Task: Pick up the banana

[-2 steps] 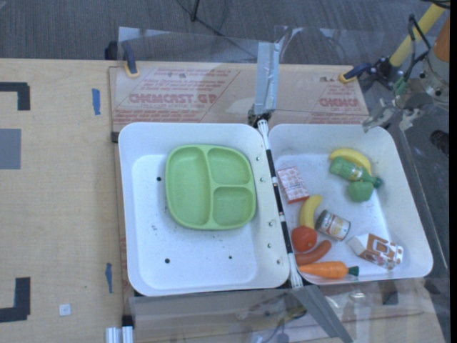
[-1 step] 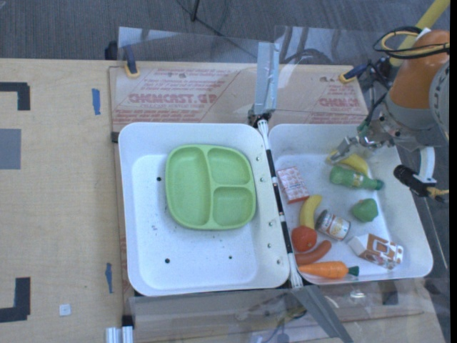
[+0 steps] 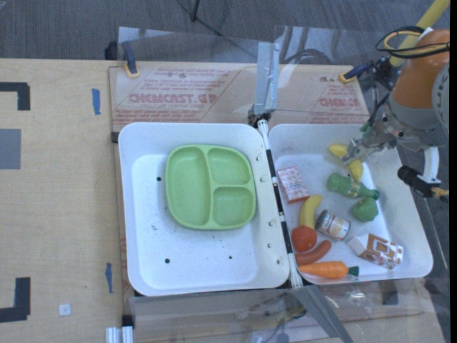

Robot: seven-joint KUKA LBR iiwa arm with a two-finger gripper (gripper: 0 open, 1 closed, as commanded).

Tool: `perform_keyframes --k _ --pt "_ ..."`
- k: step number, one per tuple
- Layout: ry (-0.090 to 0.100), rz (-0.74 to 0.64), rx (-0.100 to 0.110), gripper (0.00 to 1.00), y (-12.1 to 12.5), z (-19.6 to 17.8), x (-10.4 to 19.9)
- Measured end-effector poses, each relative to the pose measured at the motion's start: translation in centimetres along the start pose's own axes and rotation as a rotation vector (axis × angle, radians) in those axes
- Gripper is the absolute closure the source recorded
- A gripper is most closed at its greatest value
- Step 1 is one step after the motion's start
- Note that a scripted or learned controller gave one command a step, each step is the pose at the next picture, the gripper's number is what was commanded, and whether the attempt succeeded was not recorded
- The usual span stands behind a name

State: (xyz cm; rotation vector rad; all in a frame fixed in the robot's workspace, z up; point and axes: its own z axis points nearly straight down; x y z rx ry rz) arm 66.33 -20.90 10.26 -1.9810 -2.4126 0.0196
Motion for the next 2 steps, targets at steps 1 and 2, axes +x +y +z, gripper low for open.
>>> perform_keyframes --k 1,2 --pt "0.000 0.001 0.002 1.00 -0.1 -0.8 0.0" --pt "-0.007 0.069 -0.020 1.00 1.9 -11.0 9.0"
